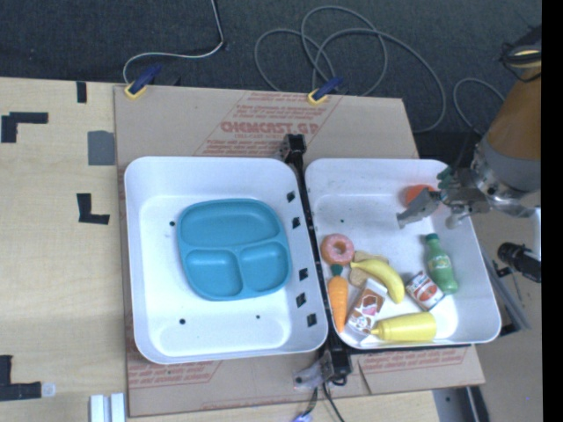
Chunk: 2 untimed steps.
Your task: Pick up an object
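A robotics lab test bench: two white bins [141,236] sit side by side on a cardboard sheet [264,126] clipped down with blue-and-yellow clamps [141,82] at upper centre of the frame. Loose cables [352,51] coil over dark carpet [70,16] along the top, and black tape marks [26,126] dot the wooden surface at left.

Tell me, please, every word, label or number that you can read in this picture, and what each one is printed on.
"CHEMCAST GP": red print, on the brown sheet under the bins.
Smaller red print around it on the same sheet: too blurred to read.
Labels on the green bottle, the small can and the carton: too small to read.
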{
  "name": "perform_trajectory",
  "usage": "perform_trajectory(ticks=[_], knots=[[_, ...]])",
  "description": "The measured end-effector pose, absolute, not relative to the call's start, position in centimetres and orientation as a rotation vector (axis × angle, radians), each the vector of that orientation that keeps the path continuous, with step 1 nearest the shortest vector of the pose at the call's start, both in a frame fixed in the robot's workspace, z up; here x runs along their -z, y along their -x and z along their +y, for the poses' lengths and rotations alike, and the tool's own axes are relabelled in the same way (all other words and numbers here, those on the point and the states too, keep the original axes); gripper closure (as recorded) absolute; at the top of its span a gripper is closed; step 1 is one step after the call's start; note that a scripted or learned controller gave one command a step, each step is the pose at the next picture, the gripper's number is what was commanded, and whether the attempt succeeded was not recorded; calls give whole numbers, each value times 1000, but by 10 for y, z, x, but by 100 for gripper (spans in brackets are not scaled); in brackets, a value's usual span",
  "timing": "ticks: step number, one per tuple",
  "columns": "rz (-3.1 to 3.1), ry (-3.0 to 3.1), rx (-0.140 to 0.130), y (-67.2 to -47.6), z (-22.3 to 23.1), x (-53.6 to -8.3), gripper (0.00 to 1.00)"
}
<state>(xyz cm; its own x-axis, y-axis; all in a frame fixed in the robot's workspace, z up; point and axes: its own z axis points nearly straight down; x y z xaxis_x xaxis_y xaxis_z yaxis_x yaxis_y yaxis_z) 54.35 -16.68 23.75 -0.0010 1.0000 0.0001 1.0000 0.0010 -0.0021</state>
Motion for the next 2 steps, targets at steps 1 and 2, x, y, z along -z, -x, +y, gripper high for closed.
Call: perform_trajectory(ticks=[1,2], knots=[[-2221,2221,-5,-591,-224,-180,0],[-2226,2222,-1,-648,-224,-87,0]])
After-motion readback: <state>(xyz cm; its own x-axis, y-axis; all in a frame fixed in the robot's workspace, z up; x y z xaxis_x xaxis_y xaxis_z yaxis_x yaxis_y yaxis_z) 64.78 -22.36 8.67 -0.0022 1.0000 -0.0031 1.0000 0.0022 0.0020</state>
